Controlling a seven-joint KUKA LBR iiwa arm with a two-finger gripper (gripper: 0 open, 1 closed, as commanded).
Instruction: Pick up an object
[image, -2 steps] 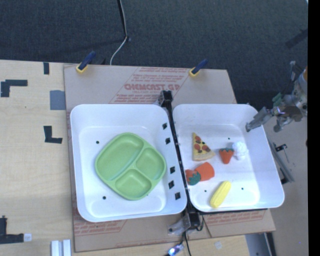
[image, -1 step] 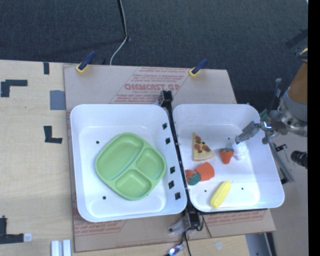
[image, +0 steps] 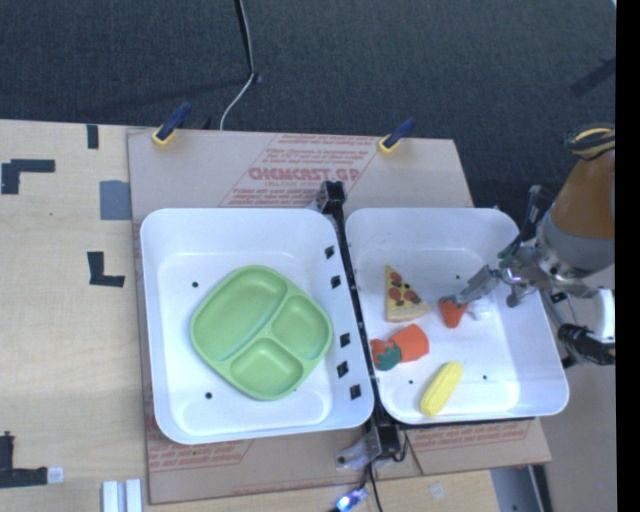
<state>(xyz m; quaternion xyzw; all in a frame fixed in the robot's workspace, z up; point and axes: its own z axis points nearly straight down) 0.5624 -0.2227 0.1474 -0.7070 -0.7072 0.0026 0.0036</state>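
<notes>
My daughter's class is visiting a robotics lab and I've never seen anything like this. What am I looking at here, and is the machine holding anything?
One camera looks down at a slant on a bench. Two shallow white bins sit side by side. The left bin holds a green divided plate. The right bin holds toy food: a pizza slice, a yellow corn cob, an orange-red piece and a small red piece. The grey and orange robot arm reaches in from the right. Its gripper is right at the small red piece, but I cannot tell whether it holds it.
</notes>
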